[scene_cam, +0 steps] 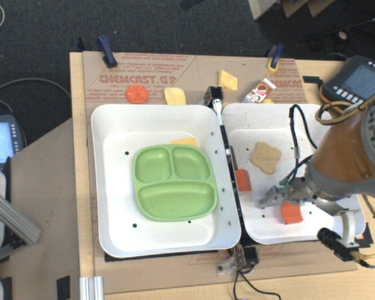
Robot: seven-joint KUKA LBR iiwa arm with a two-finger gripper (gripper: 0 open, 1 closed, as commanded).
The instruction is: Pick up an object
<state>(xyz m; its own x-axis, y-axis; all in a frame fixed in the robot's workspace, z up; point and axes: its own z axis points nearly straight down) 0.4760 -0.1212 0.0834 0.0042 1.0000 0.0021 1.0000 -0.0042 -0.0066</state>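
Holding green tray [174, 183] | right bin [262, 233]: orange block [292, 213], cookie [265, 157]

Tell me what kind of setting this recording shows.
Probably a robotics lab bench: two white bins on a board held by blue clamps, a grey and orange arm reaching over toy food, with a control pendant and loose cables alongside.

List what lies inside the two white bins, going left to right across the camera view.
Green divided plate → orange block by the divider → tan toast-shaped piece → hand → orange cube.
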